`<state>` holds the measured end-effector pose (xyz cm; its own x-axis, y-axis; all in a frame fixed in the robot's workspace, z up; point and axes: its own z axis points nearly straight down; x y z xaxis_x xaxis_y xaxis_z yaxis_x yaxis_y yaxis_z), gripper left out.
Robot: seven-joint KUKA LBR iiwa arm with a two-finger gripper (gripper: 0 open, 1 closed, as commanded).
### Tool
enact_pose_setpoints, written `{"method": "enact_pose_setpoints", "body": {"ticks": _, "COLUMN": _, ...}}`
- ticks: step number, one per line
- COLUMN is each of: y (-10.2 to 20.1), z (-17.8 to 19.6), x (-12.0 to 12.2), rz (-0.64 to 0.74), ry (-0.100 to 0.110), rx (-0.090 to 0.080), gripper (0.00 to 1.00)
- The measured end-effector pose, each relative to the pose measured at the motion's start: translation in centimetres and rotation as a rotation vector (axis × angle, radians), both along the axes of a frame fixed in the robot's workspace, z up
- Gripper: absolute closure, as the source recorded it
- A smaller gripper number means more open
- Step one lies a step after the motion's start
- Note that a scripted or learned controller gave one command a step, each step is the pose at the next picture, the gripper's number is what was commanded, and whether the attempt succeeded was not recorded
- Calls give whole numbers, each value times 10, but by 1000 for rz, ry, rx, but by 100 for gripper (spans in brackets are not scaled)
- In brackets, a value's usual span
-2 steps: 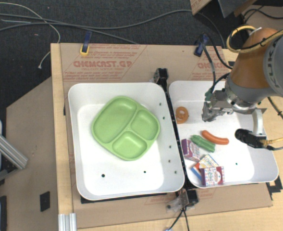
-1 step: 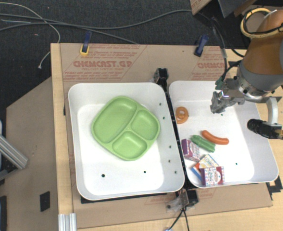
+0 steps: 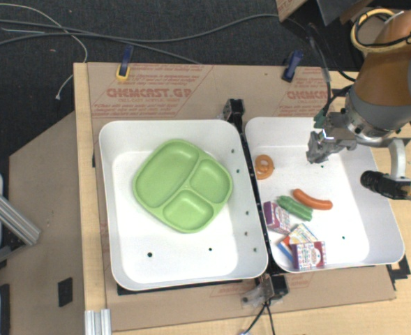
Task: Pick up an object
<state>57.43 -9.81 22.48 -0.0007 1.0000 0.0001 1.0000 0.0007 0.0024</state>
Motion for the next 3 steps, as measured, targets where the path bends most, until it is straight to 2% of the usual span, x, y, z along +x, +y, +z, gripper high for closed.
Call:
{"method": "enact_pose_setpoints", "body": {"ticks": 1, "y": 48, "z": -5, "x": -5, "rz": 4, "ry": 5, "rx": 3, "gripper": 100}}
{"method": "enact_pose_setpoints", "body": {"ticks": 2, "y": 107, "z": 3, "x": 6, "rz": 6, "ry": 0, "rx": 2, "gripper": 100}}
{"method": "enact_pose_setpoints", "body": {"ticks": 3, "y": 153, "z": -3, "x": 2, "rz": 4, "ry": 5, "rx": 1, "gripper": 100}}
